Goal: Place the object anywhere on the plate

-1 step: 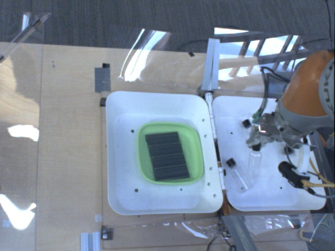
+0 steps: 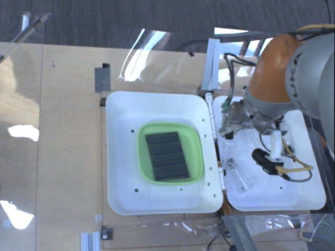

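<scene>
Camera view, one frame, looking down at a slant on the worktop (image 2: 57, 140) with both bins.

Left bin (image 2: 118, 192): a green plate (image 2: 194, 140) sat near its middle. A dark grey ribbed block (image 2: 167, 156) lay flat on the plate. It was inside the raised rim with green showing on all four sides, its long side running roughly front to back and turned slightly. Nothing was touching it from above.

Right bin (image 2: 314, 192): the arm (image 2: 314, 72) reached in from the right, its orange band (image 2: 269, 75) above the bin's back half. The gripper (image 2: 229, 131) hung over the left edge of this bin, just beside the wall shared by the two bins and well apart from the block. No object was visible at its tip.

Jaws: the wrist and its fittings covered most of them at this angle, so I could not tell whether they were released or clenched.

Progress, judged from how things lay: the block was taken to be the task's object, and it rested fully on the plate with the gripper clear of it. On that reading the placing was done. No part of the block overhung the rim, so no correction looked necessary. The only step left would be for the arm to draw clear of the bins, if the program calls for that.
</scene>
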`<state>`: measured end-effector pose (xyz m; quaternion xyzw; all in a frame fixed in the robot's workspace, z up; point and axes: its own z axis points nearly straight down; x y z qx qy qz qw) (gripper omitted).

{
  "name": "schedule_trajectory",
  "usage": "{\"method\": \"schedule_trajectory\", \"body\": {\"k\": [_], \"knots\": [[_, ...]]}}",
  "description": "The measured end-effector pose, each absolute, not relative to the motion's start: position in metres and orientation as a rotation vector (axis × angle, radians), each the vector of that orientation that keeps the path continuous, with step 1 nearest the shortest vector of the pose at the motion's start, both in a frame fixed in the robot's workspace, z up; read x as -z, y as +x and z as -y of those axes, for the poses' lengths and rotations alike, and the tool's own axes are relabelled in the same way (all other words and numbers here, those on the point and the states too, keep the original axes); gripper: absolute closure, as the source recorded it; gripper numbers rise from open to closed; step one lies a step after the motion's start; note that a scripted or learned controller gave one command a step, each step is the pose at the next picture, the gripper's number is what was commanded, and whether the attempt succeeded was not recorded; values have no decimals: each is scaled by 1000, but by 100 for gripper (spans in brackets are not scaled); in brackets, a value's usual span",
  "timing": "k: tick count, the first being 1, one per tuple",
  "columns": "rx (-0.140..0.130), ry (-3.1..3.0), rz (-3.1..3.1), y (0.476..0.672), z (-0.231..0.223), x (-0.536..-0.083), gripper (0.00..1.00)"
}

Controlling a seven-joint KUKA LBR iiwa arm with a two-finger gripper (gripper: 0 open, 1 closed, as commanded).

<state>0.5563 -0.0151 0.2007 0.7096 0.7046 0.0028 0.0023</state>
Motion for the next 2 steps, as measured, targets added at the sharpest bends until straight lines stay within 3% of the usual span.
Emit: {"method": "schedule_trajectory", "body": {"k": [1, 2], "knots": [[-7, 2085, -2346, 546, -62, -185, 100], [-7, 2086, -2345, 546, -62, -185, 0]]}}
